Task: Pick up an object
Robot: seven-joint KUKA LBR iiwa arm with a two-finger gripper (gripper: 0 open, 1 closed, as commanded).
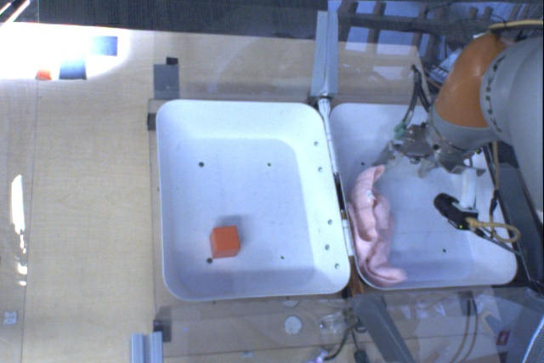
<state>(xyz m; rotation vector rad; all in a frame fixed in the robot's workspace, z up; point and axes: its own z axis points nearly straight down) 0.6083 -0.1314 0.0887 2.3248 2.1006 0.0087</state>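
A small orange cube (225, 241) lies in the left bin (183, 132), toward its front. Against the left wall of the right bin (501, 272) rests a pink, soft, lumpy object (372, 224), stretching from the middle down to the front edge. My gripper (410, 150) hangs over the back half of the right bin, just up and right of the pink object's top end. The grey wrist with its orange band (472, 85) hides much of the gripper.
A metal divider (325, 55) runs between the two bins at the back. The wooden bench (76, 208) stretches out to the left of the bins. Cables and metal frame parts (399, 17) sit behind the right bin.
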